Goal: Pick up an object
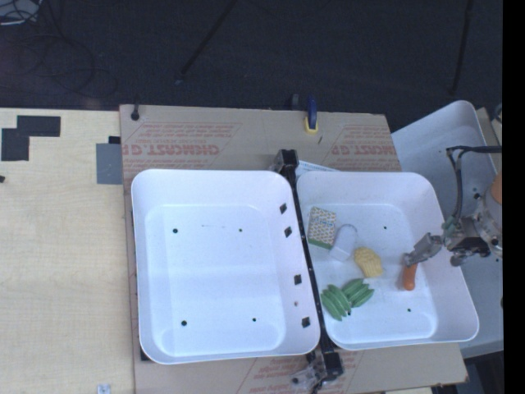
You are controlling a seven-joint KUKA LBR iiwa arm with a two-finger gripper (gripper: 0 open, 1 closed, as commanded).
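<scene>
Camera view gives us the whole bench from above, with two shallow white bins side by side on a sheet of printed cardboard [246, 138]. The left bin [156, 220] sits with its floor bare apart from a few small dark dots. The right bin [426, 195] carries all the loose objects.

In the right bin we see a small patterned card or sponge-like square [321, 225] close to the divider on its left side, and just to its right a clear plastic piece [344, 243]. Near that, a little toward the front, lies a yellow corn-like piece [368, 262]. Nearer still, by the divider, is a cluster of green pea pods [346, 295]. Toward the right of the bin lies a small orange carrot-like piece [408, 278].

The arm comes in from the right, and its gripper [420, 250] reaches over the right side of the right bin. Its tip sits just above the orange piece, touching or nearly touching its far end; we cannot tell which. We cannot tell whether the gripper is open or closed, and we see nothing held in it.

A small blue and yellow clamp [312, 115] stands at the far edge of the cardboard, well apart from both bins.
</scene>
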